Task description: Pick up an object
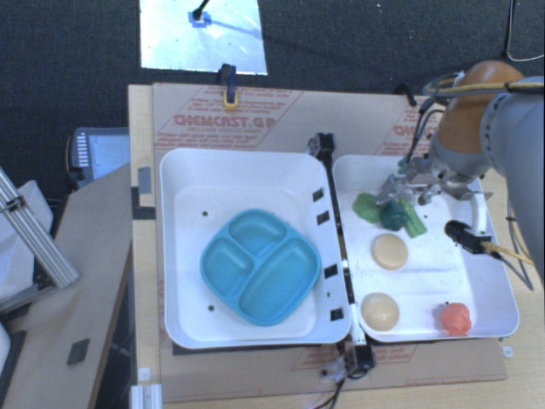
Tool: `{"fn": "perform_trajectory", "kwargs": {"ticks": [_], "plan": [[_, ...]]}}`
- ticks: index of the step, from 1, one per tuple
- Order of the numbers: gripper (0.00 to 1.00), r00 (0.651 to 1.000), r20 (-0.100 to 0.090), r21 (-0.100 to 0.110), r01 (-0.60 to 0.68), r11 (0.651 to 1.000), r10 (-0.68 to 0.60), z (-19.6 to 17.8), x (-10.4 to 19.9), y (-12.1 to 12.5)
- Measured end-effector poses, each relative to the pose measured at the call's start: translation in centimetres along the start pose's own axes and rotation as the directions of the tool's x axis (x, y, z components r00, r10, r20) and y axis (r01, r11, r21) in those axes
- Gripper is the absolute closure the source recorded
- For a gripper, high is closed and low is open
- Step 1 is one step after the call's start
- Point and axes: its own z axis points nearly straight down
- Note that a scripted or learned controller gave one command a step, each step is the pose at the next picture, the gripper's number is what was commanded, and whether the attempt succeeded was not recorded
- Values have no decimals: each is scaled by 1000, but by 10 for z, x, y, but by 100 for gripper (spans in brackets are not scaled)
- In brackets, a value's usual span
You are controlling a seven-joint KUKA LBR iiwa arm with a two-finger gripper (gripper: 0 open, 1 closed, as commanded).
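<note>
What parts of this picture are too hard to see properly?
- Gripper, camera view: its fingers blur into the green object, so open or shut, holding or not, cannot be told.
- Green object: partly under the gripper; its shape is unclear.
- Arm: cut off by the right edge.
- Red object: too small to identify.

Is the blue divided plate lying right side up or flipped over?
Right side up: the blue plate shows its three open compartments facing upward in the left bin.
</note>
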Motion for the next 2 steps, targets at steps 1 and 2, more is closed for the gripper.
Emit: {"fn": "perform_trajectory", "kwargs": {"ticks": [1,2], "plan": [[100,1000,1,-7,2,1000,-2,-15,0,2],[100,1000,1,-9,-2,1000,2,-60,-5,5]]}}
